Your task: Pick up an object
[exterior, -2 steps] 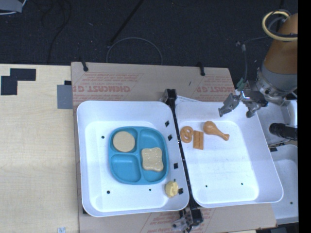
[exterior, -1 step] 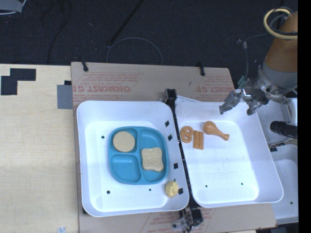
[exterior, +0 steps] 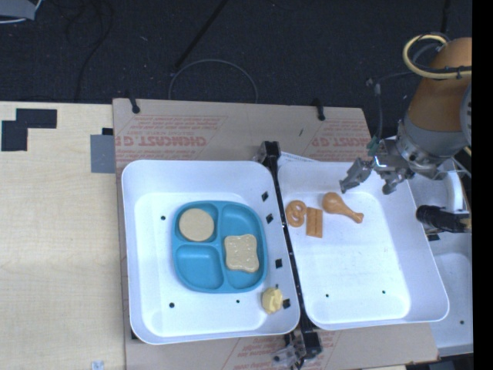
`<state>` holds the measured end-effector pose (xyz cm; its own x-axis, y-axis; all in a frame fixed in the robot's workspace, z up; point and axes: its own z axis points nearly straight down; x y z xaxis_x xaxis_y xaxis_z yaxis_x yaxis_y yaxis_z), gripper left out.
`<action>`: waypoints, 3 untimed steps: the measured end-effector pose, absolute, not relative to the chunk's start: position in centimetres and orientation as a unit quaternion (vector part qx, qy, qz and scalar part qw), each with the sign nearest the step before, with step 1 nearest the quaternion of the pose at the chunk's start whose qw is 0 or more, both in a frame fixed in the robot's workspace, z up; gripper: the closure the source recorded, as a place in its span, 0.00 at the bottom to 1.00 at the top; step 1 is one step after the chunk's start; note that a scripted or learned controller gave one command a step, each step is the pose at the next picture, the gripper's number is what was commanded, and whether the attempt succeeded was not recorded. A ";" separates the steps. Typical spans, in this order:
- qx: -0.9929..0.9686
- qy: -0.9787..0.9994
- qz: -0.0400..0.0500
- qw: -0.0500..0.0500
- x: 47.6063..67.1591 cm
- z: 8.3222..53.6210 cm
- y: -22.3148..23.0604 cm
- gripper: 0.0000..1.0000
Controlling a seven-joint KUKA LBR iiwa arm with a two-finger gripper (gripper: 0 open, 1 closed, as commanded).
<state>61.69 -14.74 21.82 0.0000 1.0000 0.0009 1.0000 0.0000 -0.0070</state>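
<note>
Tool with fingers apart hovers over the right bin; we judge nothing picked yet, drumstick near.

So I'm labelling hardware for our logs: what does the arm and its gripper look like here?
The grey arm carries an orange band above the wrist, with a pale yellowish cable loop on top. It ends in a grey metal two-finger gripper whose fingers look dark.
</note>
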 end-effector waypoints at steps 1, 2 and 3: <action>-0.707 -0.707 0.002 0.003 61.5 17.5 -14.7 0.00; -0.708 -0.706 0.002 0.003 60.9 12.6 -13.9 0.00; -0.709 -0.705 0.001 0.002 61.0 13.9 -14.1 1.00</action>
